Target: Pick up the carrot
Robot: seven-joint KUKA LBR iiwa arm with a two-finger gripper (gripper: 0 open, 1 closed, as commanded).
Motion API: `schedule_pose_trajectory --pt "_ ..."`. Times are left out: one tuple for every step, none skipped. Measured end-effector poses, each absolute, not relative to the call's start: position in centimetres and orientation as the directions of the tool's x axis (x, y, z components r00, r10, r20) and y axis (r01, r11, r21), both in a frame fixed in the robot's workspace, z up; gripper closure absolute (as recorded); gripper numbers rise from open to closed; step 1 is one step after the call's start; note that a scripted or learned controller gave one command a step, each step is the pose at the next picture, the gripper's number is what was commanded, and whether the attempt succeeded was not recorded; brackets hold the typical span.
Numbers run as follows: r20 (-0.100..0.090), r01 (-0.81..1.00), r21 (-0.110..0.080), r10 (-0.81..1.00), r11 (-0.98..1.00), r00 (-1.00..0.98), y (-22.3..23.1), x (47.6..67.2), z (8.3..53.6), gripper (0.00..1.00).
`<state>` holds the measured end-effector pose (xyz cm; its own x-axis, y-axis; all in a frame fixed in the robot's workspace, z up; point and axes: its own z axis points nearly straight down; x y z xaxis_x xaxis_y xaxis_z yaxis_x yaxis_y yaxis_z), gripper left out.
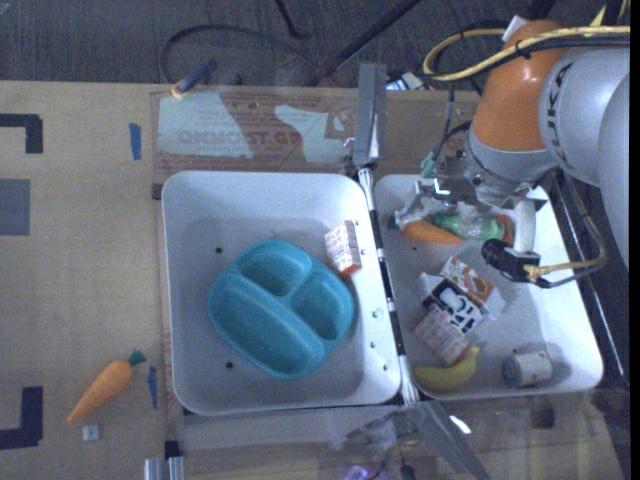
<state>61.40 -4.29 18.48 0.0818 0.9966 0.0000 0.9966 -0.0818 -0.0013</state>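
Hovering claw (437,200): low over the far-left corner of the right bin (575,363); whether apart or together, cannot tell.
Carrot (432,233): orange tapered piece, judged the target, lying in the right bin just under the claw, touching a green item (482,228).
Second carrot (100,388): on the bare tabletop (80,268), outside the left bin (190,198), well apart from the arm.
Neighbours: carton (457,303) and banana (445,373), nearer in the same bin.
Left bin contents: blue divided plate (282,308).
Risk, crowding: the claw may close on the green item instead, or on both.
Risk, bin wall: the carrot sits near the corner, so it could be pinched off-centre and slip.
Risk, ambiguity: two carrots; only one is within easy reach.
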Motion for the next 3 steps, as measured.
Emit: schedule_pose_trajectory --pt "0.000 0.973 -0.002 0.973 -0.229 0.229 -9.4 58.1 12.3 0.00" --pt "0.000 0.977 0.004 0.977 -0.213 0.213 -10.3 60.9 8.6 0.00" --pt "0.001 0.977 0.010 0.977 -0.212 0.212 -10.2 61.1 9.8 1.00"
